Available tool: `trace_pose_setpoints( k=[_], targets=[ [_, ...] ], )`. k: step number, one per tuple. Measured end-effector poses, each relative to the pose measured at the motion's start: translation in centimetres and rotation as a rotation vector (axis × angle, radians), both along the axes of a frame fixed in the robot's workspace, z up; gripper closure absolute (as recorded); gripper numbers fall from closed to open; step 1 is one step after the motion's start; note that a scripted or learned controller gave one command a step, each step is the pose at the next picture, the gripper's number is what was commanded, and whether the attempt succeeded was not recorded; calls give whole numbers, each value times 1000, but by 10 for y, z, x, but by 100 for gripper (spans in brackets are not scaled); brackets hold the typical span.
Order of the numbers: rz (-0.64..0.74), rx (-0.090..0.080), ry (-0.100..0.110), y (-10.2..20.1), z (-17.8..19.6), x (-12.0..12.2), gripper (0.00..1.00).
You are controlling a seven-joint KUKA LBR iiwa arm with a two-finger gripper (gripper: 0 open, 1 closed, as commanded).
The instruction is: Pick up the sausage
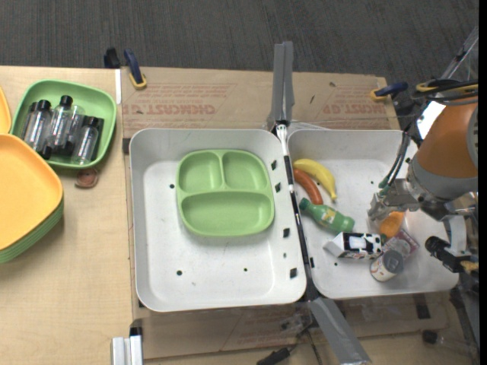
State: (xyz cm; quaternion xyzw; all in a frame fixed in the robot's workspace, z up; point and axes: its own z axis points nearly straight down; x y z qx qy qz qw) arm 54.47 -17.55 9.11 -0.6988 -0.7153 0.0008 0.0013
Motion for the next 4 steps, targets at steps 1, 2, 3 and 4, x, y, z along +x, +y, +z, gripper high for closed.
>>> trace_pose_setpoints(
  k=[1, 2, 3, 4],
  targets=[
    [-328, 8, -3, -31, 1, -27, 100],
    [328, 1, -3, 2, 6, -26, 100],
    [109, -1, -2, 50, 18, -6, 100],
    [258, -1, -3, 59, 47, 41, 100]
  ],
)
